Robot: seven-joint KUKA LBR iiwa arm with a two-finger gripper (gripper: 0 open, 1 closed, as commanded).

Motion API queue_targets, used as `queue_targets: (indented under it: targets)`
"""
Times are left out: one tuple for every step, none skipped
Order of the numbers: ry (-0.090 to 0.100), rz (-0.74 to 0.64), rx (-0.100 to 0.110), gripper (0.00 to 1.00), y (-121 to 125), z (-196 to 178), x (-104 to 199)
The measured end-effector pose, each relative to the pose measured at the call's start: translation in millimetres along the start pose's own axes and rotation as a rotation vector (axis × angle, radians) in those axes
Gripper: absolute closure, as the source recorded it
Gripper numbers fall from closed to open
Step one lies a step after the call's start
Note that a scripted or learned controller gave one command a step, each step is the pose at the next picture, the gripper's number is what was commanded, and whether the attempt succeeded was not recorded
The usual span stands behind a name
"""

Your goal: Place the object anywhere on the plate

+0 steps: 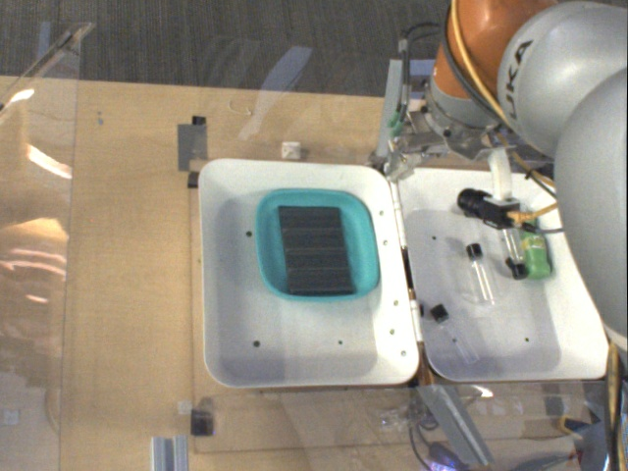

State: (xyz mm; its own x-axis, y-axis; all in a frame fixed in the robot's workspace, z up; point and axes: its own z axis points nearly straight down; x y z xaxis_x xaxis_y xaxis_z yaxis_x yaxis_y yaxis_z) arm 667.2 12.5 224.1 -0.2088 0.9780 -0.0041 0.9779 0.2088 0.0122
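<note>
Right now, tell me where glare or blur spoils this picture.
Camera view: bright glare streaks the clear sheet on the left; the arm looms large and soft-edged at upper right; the teal plate and its dark block stay sharp, evenly lit.

Even bright overhead light; warm glare patches on the table (pixel 108 263) at left; soft shadows, slightly grainy focus.

Count: two white bins (pixel 226 351); one teal plate (pixel 365 253) bearing one dark ridged block (pixel 314 250); right bin (pixel 579 361): one clear tube (pixel 480 275), one green item (pixel 537 256), one small black piece (pixel 439 313).
</note>
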Motion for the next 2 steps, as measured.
queue_targets:
  targets:
    - [0.005,-0.159,0.007,1.00,-34.6,27.5,60.6]
    - [0.005,-0.158,0.007,0.00,-34.6,27.5,60.4]
